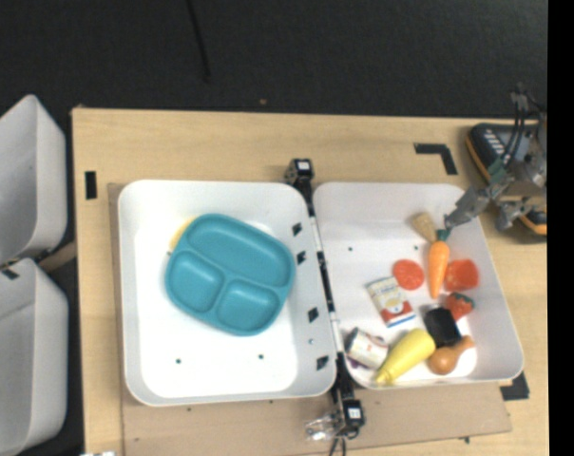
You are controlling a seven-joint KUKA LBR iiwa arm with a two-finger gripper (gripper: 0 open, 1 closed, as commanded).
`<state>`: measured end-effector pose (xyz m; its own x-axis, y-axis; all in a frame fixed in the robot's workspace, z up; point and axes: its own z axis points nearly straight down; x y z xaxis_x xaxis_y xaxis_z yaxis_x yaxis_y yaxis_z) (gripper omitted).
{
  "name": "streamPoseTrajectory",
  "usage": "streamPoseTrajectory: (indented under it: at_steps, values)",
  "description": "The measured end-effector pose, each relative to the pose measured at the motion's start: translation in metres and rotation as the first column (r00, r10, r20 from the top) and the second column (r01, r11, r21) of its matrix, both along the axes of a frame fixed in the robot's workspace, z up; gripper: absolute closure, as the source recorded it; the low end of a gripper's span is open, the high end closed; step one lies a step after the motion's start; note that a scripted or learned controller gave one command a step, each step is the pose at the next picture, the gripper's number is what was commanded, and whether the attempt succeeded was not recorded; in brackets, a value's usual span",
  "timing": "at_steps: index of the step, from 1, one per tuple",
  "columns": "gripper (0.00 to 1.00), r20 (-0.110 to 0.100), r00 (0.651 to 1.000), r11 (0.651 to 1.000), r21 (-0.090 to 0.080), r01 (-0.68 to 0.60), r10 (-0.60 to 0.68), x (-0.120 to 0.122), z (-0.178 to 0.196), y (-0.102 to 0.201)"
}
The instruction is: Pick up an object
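1. Gripper [450, 218] sits at the right bin's [363, 207] upper right edge, thin metal tip over the bin wall; claw state: can't tell, too small and blurred.
2. Nothing visible between its tips. The tip is just above the carrot's [438, 267] top end, near a small tan block [423, 225].
3. Carrot: smooth orange plastic cone, standing lengthwise along the bin's right side.
4. Beside it: flat orange-red disc [409, 274] on the left, rounder orange-red piece [464, 274] on the right.
5. Small white carton [389, 300] with printed label lies flat mid-bin.
6. Lower right cluster: yellow tapered corn-like piece [405, 353], black block [442, 327], brown rounded piece [446, 358], white cup-like item [366, 349], small red piece [459, 303]. All packed close, several touching.
7. Left bin [144, 350]: glossy teal divided plate [230, 274], three compartments, rounded corners. A yellow edge [180, 230] peeks out under its upper left.
8. Bins are shallow white plastic on a light wood bench [220, 141].
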<state>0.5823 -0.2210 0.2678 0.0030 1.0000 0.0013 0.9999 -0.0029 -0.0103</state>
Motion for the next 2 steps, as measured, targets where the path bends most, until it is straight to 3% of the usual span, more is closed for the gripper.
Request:
streamPoseTrajectory:
  at_steps: [1, 2]
  values:
    - [0.0, 0.012, 1.0, 1.0, -0.002, -0.003, 0.003, 0.002, 0.007, 0.001]
    - [0.0, 0.008, 1.0, 1.0, -0.003, -0.001, 0.001, 0.009, -0.053, -0.004]
